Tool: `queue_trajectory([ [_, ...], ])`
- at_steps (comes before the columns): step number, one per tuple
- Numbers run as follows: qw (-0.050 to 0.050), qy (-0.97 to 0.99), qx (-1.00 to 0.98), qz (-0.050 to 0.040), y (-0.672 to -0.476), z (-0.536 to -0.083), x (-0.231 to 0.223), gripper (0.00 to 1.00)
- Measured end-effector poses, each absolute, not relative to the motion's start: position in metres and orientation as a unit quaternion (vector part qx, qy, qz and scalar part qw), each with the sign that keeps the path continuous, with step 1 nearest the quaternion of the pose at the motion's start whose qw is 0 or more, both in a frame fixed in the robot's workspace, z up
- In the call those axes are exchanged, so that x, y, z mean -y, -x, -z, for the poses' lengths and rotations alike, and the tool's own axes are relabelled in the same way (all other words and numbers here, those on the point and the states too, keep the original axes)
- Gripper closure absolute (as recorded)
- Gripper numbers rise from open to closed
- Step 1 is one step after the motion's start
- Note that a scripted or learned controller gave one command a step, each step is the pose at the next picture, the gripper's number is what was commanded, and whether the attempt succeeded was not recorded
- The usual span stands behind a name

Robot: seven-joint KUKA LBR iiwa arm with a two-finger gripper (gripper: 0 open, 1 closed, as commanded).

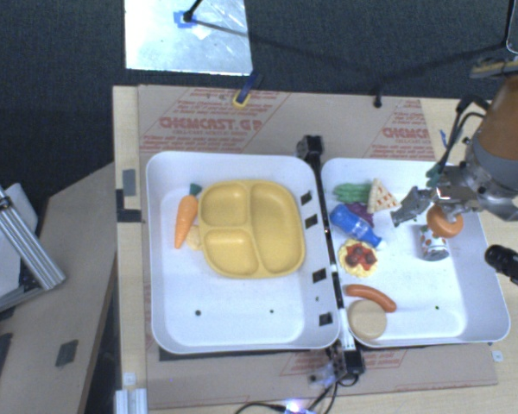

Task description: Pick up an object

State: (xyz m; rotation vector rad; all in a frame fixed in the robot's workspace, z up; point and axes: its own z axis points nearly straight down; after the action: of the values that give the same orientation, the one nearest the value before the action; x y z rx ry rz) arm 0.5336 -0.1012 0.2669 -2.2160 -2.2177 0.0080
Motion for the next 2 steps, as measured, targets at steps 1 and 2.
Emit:
queue_trajectory([
  [1,-0.001,0.706,0.708,0.0004,-0.535,-0.272,0.101,0.00],
  [2,0.002,0.707,0.708,-0.0013,-0.535,-0.208,0.100,0.00],
])
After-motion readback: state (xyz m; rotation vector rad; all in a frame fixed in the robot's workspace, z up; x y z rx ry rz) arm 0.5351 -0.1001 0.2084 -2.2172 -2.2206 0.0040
